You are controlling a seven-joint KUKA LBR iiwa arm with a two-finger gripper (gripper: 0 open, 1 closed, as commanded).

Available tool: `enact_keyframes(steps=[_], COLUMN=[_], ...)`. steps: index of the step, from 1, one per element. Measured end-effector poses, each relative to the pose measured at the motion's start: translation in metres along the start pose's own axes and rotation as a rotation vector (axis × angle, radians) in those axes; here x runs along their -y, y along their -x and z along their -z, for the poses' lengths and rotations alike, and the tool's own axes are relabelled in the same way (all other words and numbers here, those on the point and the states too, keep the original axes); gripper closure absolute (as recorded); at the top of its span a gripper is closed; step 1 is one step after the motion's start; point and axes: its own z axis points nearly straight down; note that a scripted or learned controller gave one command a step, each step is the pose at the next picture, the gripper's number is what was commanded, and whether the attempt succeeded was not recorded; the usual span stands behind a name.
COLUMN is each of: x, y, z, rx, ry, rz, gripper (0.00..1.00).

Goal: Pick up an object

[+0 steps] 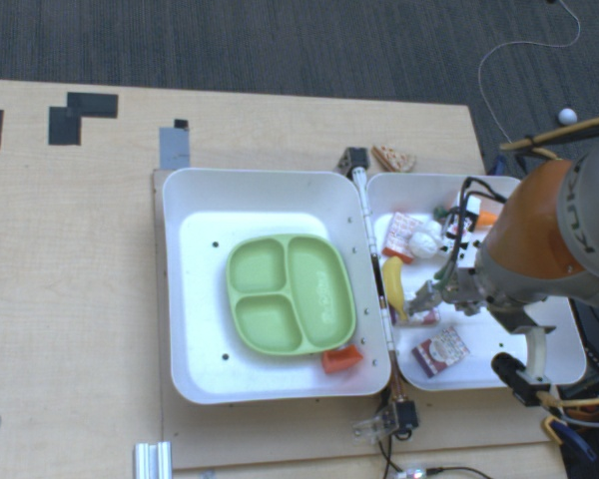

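Observation:
My gripper [426, 296] is low in the right bin [569, 362], at the end of the grey arm with its orange band [529, 233]. It points left toward a yellow banana-like object [391, 285] that lies along the bin's left wall, and sits right beside it. A small reddish item lies just under the gripper. A red-and-white packet [411, 235] lies behind the gripper, and another packet [440, 350] lies in front of it. The view does not show anything held.
The left bin [195, 267] holds a green divided plate [290, 294] and an orange block [341, 359] at its front right. Small green and orange items [484, 219] lie at the right bin's back. A patterned piece [392, 158] rests on the bench behind the bins.

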Motion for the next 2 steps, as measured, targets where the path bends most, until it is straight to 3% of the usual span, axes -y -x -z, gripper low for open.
enact_keyframes(steps=[1,2], x=[-0.0019,-0.0018], y=[-0.0009,-0.0009], z=[0.0104,0.0103], rx=[-0.001,-0.001], ry=[0.003,0.003], rz=[0.004,0.003], gripper=[1.0,0.0])
